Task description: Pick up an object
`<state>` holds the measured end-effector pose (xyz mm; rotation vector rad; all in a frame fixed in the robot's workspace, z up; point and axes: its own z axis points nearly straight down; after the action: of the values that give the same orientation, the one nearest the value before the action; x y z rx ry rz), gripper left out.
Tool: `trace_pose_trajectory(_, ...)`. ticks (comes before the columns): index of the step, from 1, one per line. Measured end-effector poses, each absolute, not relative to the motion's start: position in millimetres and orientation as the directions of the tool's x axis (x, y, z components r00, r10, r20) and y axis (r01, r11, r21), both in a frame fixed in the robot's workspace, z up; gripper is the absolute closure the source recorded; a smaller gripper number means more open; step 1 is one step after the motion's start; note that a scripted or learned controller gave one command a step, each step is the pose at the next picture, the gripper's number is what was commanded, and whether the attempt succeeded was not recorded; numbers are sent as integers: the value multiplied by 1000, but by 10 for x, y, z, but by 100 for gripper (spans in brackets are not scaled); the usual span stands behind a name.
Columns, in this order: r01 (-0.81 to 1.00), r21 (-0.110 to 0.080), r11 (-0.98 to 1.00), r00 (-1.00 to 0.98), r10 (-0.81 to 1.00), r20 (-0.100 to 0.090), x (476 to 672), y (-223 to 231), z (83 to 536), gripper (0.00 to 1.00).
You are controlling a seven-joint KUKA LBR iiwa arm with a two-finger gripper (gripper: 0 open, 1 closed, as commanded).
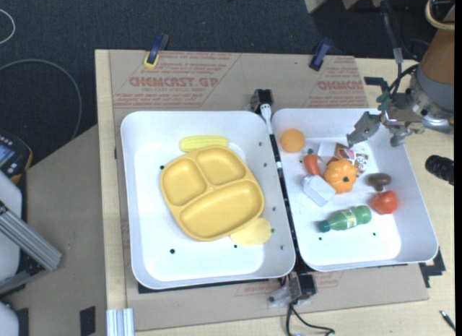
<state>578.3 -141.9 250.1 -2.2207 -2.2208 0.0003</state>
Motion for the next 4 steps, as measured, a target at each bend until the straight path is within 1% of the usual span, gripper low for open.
trace_pose_trajectory(1, 1000, 2, 1, -1, 1000, 0, 5790, -1420, 2610, 100)
trace_pose_trajectory(2, 1000, 10, 2, -2, 1000, -1, 5020, -1203, 3627, 100)
trace_pose_trajectory(3, 1000, -13, -3, 3, 1000, 3, 4765, -1250, 2437, 100)
trace_pose_trajectory(4, 1000, -9, 9, -9, 1000, 5, 4782, -291, 1807, 100)
